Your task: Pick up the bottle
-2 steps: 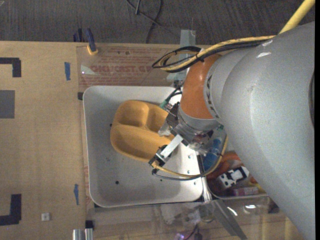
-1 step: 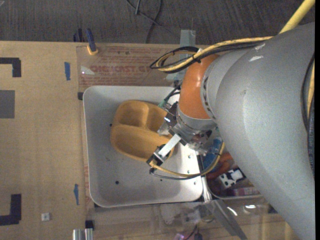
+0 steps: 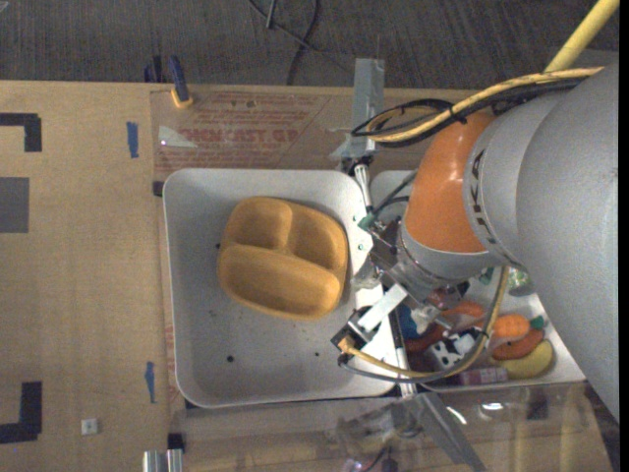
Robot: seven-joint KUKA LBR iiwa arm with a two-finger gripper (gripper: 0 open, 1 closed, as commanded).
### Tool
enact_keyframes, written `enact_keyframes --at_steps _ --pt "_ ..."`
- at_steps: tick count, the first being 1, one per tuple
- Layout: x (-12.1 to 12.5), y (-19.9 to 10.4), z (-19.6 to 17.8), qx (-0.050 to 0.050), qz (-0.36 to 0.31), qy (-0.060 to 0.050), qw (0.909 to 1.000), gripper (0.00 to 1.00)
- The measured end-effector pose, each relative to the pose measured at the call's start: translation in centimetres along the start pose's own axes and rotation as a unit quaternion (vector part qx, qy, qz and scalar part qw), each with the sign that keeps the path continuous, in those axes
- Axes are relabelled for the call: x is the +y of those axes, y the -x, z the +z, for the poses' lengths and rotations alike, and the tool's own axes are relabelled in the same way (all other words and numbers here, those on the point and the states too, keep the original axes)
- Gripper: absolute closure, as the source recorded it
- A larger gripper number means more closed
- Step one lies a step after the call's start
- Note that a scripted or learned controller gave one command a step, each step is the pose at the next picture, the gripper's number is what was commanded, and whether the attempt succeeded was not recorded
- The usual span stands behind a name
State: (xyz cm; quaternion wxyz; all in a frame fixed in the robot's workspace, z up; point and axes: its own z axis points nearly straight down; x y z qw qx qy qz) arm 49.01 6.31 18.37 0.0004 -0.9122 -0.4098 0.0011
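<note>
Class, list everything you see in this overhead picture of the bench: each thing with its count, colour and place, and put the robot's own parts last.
Bins: two, white, side by side on the bench; the right one is mostly covered by the arm.
Bread-shaped object: one, yellow-orange, in the upper middle of the left bin.
Small toys: several, orange, yellow, red and black-and-white, bunched in the right bin's lower part; too crowded to count or to pick out a bottle.
Blue tape marks: a few, blue, on the brown bench left of the left bin.
Black cable: one, on the dark floor above the bench.
Arm: one, grey with an orange band, reaching in from the right over the right bin.
</note>
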Motion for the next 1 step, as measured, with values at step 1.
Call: enact_keyframes --at_steps 1 --pt "0.06 0.24 0.01 0.0 -0.091 -0.001 0.9959 0.0"
